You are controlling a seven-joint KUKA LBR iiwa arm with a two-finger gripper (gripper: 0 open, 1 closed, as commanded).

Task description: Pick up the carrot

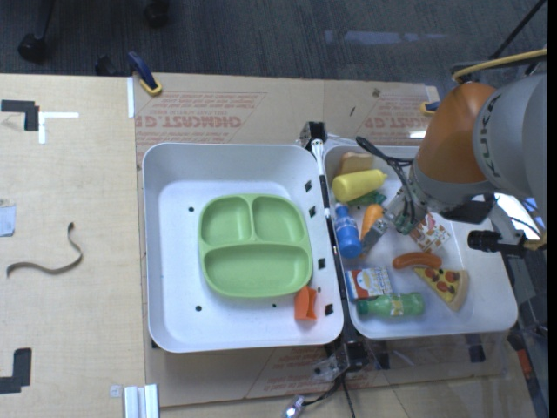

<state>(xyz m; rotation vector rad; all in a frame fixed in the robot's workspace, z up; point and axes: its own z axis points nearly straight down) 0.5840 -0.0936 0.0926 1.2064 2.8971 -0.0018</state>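
While no label reads clearly, gripper (380,230) beside carrot (372,215), its grip state impossible to tell.

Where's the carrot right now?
The carrot lies in the right bin, near its left wall, between the yellow corn and the blue bottle, at the gripper.

Dark grey carpet floor (261,24); office chair base (96,7) top left; pale wood bench (70,172); cardboard sheet (261,111).

a robotics lab: taped-down cardboard (287,111), office-chair wheels (35,46) on grey carpet (305,24), loose cables (326,390).
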